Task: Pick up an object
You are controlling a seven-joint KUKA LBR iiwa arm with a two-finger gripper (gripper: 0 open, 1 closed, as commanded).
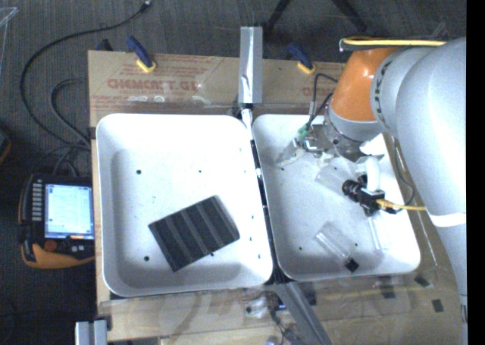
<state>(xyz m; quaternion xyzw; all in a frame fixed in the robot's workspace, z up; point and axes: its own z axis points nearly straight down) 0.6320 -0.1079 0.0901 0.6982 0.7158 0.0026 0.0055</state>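
Observation:
A black ribbed rectangular block (195, 231) lies flat in the left bin (121, 139), towards its front. In the right bin (394, 256) a clear plastic piece (332, 239) with a small black end (350, 264) rests near the front. Another clear piece (330, 177) lies mid-bin. My gripper (291, 155) hangs low over the back left part of the right bin, close to the wall between the bins and apart from both clear pieces. The grey arm with its orange band (361, 95) covers the bin's back right corner.
A black fitting with a yellow cable (365, 193) hangs off the wrist over the right bin. A metal post (251, 70) stands behind the bins' shared wall. Blue clamps (139, 51) hold the cardboard base. A teach pendant (59, 218) lies on the floor at left.

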